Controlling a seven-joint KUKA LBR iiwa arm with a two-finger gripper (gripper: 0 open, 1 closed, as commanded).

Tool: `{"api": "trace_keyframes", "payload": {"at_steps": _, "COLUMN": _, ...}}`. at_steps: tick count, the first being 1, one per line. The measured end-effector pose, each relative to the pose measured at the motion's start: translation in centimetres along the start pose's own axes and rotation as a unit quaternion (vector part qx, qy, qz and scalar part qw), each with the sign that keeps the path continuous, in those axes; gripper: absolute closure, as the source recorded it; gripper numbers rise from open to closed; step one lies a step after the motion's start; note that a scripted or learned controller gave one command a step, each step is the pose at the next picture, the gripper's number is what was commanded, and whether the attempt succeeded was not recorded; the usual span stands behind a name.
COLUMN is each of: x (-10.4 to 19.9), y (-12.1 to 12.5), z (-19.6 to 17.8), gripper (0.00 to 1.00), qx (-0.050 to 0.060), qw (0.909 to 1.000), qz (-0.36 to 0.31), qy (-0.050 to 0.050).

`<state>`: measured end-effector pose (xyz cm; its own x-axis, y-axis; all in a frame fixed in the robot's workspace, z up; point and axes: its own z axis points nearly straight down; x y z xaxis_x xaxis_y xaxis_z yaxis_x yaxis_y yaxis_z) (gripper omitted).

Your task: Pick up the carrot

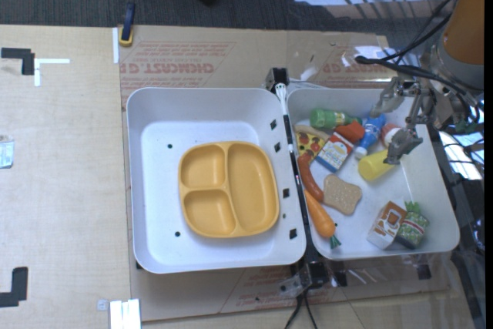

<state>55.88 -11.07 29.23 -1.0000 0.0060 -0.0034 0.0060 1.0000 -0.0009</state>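
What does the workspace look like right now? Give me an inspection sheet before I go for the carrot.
Surface: two white bins side by side, left bin and right bin, on cardboard over a wooden bench.
Job's things: carrot lies along the right bin's left wall, green end toward the near edge, beside a sausage.
Clutter: yellow divided plate in the left bin; bread slice, pizza slice, yellow item, cartons and bottles in the right bin.
Grippers: pincer over the right bin's far right part, apart from the carrot.
Cables: black cable at the near edge between the bins.
Surroundings: carpet and chair base beyond the bench.
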Motion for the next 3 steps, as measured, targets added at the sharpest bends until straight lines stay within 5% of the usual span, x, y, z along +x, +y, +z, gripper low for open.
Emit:
{"api": "trace_keyframes", "payload": {"at_steps": 1, "x": 2.3, "y": 6.3, "z": 2.8, "gripper": 0.0, "qx": 0.0, "qw": 0.9996, "qz": 0.027, "qy": 0.0}}
{"api": "trace_keyframes", "payload": {"at_steps": 2, "x": 4.4, "y": 5.6, "z": 0.4, "gripper": 0.0, "qx": 0.0, "qw": 0.995, "qz": -0.1, "qy": -0.002}}
{"api": "trace_keyframes", "payload": {"at_steps": 3, "x": 6.6, "y": 12.0, "z": 10.0, "gripper": 0.0, "qx": -0.001, "qw": 0.9763, "qz": -0.217, "qy": -0.001}}
